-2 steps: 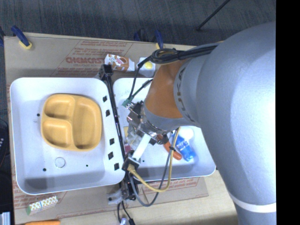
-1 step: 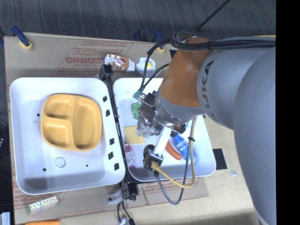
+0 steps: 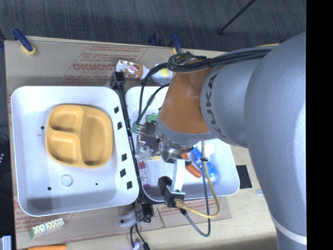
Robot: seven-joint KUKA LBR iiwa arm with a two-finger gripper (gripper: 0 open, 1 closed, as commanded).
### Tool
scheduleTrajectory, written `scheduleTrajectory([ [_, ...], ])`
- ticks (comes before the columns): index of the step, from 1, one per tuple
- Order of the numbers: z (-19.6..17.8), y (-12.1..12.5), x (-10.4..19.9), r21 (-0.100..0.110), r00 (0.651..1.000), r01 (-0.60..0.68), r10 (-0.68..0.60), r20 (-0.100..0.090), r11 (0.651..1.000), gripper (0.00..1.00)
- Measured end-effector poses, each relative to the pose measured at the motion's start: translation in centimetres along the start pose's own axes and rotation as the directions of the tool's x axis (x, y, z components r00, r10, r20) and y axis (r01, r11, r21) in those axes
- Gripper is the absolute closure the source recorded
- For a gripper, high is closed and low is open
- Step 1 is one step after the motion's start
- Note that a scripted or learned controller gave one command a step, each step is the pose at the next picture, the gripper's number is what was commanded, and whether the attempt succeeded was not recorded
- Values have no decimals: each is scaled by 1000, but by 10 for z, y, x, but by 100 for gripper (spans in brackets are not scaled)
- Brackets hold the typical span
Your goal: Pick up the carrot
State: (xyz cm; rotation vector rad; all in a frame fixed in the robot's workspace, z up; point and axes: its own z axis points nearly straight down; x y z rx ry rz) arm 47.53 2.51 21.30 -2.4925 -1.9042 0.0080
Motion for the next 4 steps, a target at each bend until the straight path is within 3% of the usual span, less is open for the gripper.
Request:
scheduleTrajectory([
  [1,-55,11,-39,-4,987,-160,160,-2,987,100],
  [2,-51,19,-69,0,997,-72,72,-2,997,100],
  [3,85,33,-120,0,1000,6,-6,-1,1000,100],
  [4,-7,37,-130,-6,970,244,-244,1,970,100],
])
